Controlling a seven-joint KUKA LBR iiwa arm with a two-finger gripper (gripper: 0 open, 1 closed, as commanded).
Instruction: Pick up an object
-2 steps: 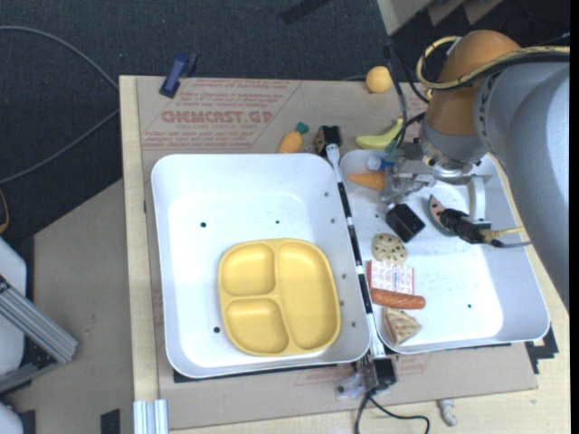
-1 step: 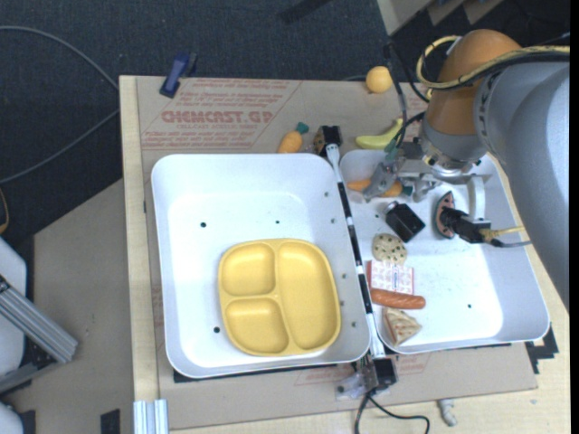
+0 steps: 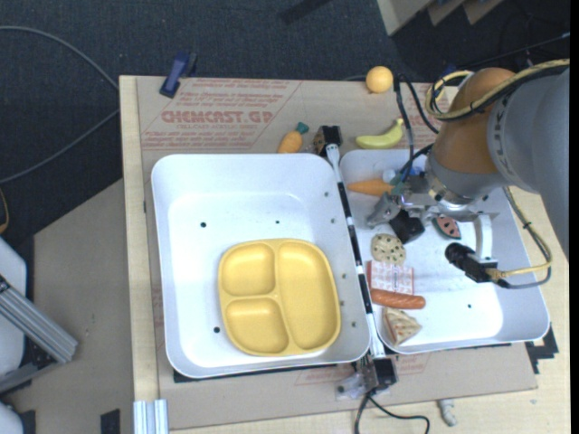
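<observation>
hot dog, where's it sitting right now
The hot dog lies in the right bin, near its left wall, between the cookie above and the sandwich wedge below.

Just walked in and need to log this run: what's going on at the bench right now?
A grey arm with an orange band reaches in over the right bin, its gripper low among toy foods: a carrot, a cookie, a hot dog and a sandwich wedge. Nothing is visibly held yet. The left bin holds a yellow divided plate. A banana lies outside the bins.
</observation>
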